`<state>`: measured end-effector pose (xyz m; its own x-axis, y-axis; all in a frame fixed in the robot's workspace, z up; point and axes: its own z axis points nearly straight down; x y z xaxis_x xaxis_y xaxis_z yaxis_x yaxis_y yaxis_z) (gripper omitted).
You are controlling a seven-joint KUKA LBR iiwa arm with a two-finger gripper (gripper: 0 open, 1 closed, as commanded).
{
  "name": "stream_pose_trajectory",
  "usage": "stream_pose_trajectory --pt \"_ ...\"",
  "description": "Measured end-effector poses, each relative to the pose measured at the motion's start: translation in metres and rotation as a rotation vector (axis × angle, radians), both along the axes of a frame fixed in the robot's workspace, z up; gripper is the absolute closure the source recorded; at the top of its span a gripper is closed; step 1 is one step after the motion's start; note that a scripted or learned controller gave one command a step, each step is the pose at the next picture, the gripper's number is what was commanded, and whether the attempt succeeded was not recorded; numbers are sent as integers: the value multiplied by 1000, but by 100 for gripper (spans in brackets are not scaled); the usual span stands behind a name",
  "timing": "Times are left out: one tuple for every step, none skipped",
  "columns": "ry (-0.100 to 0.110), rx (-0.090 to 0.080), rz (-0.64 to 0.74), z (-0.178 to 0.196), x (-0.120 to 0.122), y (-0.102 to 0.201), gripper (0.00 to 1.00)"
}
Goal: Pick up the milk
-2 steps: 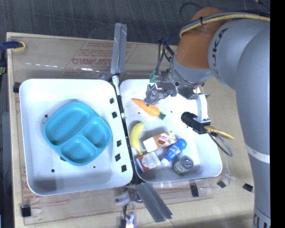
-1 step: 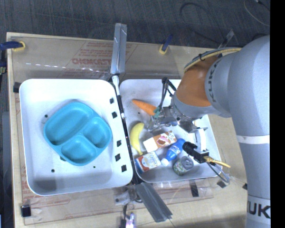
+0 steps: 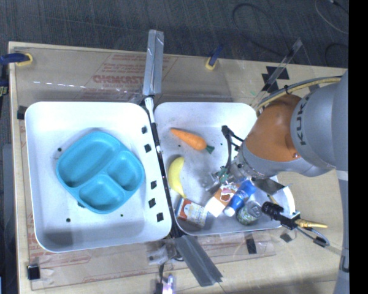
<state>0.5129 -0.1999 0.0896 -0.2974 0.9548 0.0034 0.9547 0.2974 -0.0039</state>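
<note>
i have the gripper (image 3: 226, 177) low in the right bin (image 3: 196, 112); i can't tell its state. the milk (image 3: 192, 211) lies at the near wall, beside the banana (image 3: 176, 175). crowding bottles (image 3: 240, 196) could get grabbed instead.

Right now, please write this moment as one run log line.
end effector: low in right white bin | small milk carton: lying at front wall, not held | blue divided plate: left bin

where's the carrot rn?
In the right bin, toward its far side, lying just above the banana and left of the arm.
</note>
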Motion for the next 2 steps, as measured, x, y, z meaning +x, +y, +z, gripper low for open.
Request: stream_pose_trajectory --pt "3 1 6 7 1 0 100" --pt "-1 -4 -261 111 -16 -11 100"
